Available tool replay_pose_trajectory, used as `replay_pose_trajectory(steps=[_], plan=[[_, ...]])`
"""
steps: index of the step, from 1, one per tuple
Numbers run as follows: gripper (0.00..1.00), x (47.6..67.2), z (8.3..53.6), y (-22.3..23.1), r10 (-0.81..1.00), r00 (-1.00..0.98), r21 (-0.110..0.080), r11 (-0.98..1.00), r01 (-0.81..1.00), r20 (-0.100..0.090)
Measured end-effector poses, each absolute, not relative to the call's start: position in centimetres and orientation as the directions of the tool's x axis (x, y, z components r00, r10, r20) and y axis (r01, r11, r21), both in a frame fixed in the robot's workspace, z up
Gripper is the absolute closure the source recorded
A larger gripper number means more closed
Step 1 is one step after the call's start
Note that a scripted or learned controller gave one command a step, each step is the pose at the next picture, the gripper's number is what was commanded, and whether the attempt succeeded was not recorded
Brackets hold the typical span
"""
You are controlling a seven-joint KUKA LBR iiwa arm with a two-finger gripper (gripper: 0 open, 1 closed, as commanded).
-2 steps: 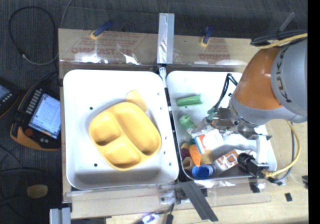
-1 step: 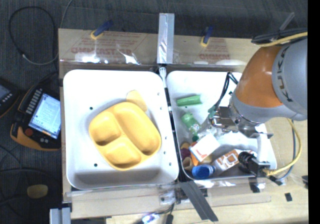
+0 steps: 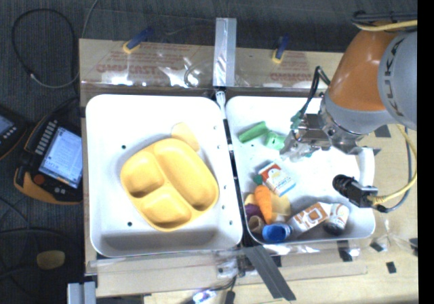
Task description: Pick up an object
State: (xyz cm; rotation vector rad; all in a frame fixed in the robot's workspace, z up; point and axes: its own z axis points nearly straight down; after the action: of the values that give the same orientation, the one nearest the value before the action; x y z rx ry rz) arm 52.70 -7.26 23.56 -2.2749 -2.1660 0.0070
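Gripper (image 3: 302, 144) hangs low in the right bin (image 3: 306, 107), arm bent overhead.

- Green plastic block (image 3: 252, 132): lies flat, angled, upper left of right bin.
- Small white-and-red carton (image 3: 276, 178): tilted, mid-bin.
- Orange carrot-shaped toy (image 3: 264, 203): lengthwise, near the bin's left wall.
- Blue cup-like piece (image 3: 274, 231): on its side, front edge.
- Brown-and-white carton (image 3: 310, 217): flat, just right of the blue piece.
- Yellow sectioned plastic tray (image 3: 169, 182): left bin, skewed.
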Motion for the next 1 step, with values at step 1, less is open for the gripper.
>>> replay_pose_trajectory(steps=[1], plan=[[1.0, 56.22, 21.27, -9.96, 1.0, -0.009, -0.005, 0.009, 1.0, -0.005]])
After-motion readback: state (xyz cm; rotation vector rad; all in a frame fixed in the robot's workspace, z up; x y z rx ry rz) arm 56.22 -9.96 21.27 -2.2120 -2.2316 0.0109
